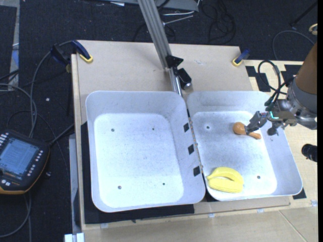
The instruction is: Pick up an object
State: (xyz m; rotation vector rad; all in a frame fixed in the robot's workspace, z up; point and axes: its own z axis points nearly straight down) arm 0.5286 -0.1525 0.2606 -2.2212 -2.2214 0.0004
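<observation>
Nearest to the camera lies a yellow banana (225,179), in the right bin (282,160), well apart from the jaws and on their near side. It looks like a light toy of plastic, smooth and curved, so it can slip; a hold across its thick middle seems the most sure.

Just beside the jaws (261,122), on their left, lies a small orange-brown object (245,129) with a round head and a thin end that points toward the jaws. It seems to touch them or almost touch them, but it is not seen between the fingers. Whether the jaws are spread or pressed together cannot be told, because they are dark and small. This object is probably light and stiff; the round head may roll, so the narrow part seems better to take.

The left bin (136,150) is far from the jaws, on the bench (126,69).
</observation>
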